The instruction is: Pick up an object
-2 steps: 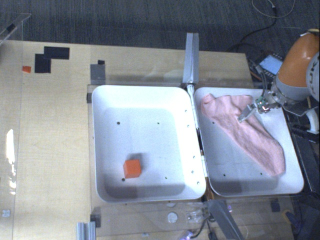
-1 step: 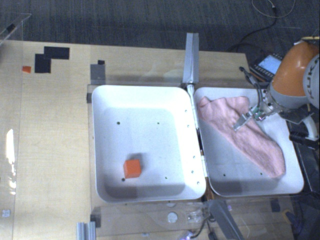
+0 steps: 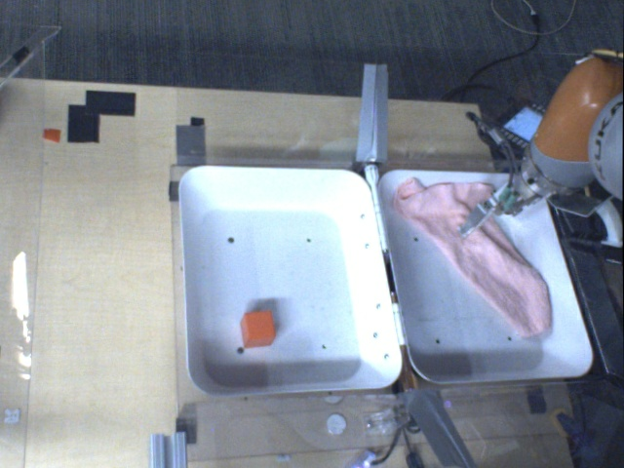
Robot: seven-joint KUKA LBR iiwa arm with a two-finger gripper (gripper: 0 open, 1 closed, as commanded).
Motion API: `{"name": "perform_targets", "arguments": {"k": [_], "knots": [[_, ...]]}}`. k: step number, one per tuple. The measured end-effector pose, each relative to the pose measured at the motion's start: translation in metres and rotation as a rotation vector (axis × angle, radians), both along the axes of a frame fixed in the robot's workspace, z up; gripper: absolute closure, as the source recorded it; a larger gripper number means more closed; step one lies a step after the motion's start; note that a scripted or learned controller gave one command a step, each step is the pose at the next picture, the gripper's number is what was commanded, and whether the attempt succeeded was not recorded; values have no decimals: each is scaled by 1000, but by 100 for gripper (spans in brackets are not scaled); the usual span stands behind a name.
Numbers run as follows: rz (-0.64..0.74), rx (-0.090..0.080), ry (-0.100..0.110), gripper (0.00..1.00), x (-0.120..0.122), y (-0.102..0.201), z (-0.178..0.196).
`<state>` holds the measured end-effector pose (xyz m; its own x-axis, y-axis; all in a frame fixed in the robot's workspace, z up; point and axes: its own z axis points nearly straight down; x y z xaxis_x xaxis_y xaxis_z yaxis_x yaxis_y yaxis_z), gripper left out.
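From my console I take the pink cloth (image 3: 487, 252) as my landmark; it lies spread at a slant across the right bin (image 3: 575, 364), one end bunched toward the far corner, the other trailing down toward the near rim. Nearest me, and well off to the cloth's left, an orange block (image 3: 258, 329) sits alone in the left bin (image 3: 195, 261), close to that bin's front wall. My worry is the cloth itself: it is limp and lies flat, so I judge a shallow pinch could catch only a thin fold and let it slip free on the lift, or drag it against the bin wall. Farther back, the gripper (image 3: 478, 222) comes in from the right and its tips rest at the cloth's upper part, seemingly touching the fabric. Whether it is released or clenched I cannot tell, and I see no cloth lifted
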<state>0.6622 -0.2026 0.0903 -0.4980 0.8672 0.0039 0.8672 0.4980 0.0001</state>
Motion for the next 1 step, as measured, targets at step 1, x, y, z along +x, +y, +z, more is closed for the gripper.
{"name": "perform_targets", "arguments": {"k": [1], "knots": [[222, -7, -15, 0, -13, 28, 0]]}}
